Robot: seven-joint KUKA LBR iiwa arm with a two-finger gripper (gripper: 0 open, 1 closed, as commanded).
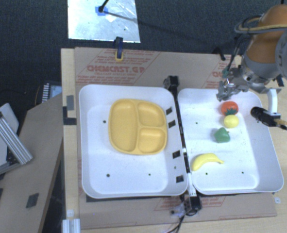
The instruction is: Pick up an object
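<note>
Gripper hanging over the far end of the right bin, just above a red tomato-like toy.

The grey arm with its orange band is reaching in from the right, and whether the gripper has hold of anything cannot be told from this angle. The red toy is lying near the bin's far wall, touching a yellow lemon-like piece; a green pepper-like piece is sitting just beside that, and a yellow banana is resting nearer the front. A yellow divided plate is lying in the left bin on the tabletop.
</note>
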